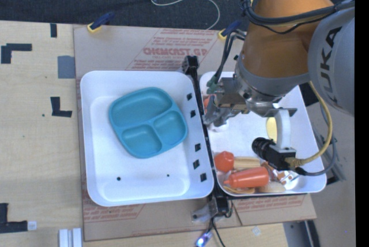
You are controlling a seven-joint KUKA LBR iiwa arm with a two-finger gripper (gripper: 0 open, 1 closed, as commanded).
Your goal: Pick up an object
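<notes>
My gripper (216,116) hangs over the left part of the right bin (308,124), close to the divider between the bins. The arm's orange band and grey wrist cover much of that bin. Along the bin's front edge lie an orange toy carrot (249,178), a small red-orange piece (223,160) and a hot dog in a bun (271,182). A yellow banana-like piece (272,126) lies at the bin's middle right. None of these objects is at the gripper. A blue divided plate (148,122) rests in the left bin (92,142).
Black clips (191,64) run along the divider between the bins. A white cable (184,0) loops over the dark floor behind the bench. A black cable fitting (271,152) on the arm hangs over the right bin's front half.
</notes>
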